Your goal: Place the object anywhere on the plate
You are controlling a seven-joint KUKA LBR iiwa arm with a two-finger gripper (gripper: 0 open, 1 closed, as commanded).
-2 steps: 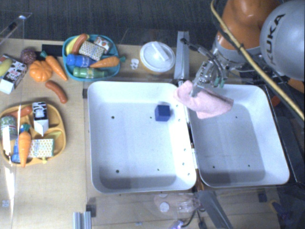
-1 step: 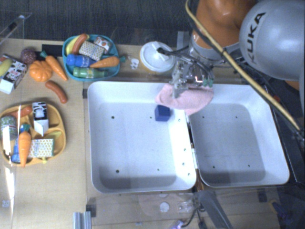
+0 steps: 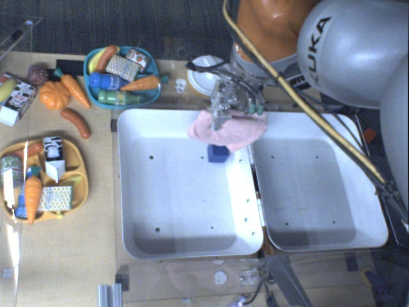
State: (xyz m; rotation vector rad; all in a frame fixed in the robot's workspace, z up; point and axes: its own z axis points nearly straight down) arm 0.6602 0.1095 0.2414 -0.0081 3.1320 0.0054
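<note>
Robot lab: KUKA arm (image 3: 358,43), white bins (image 3: 185,235)

The arm (image 3: 345,37) wears glossy grey and orange shells. Soft pink cloth (image 3: 229,132) hangs limp at twelve o'clock of the left bin (image 3: 179,235), smooth matt white plastic like the right bin (image 3: 332,229); the bench (image 3: 64,254) looks pale wood

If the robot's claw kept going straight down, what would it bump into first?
Most likely the pink plate right beneath the gripper, which points downward over the left bin's far edge. The blue block sits just nearer the camera, though depth is hard to judge from above.
</note>
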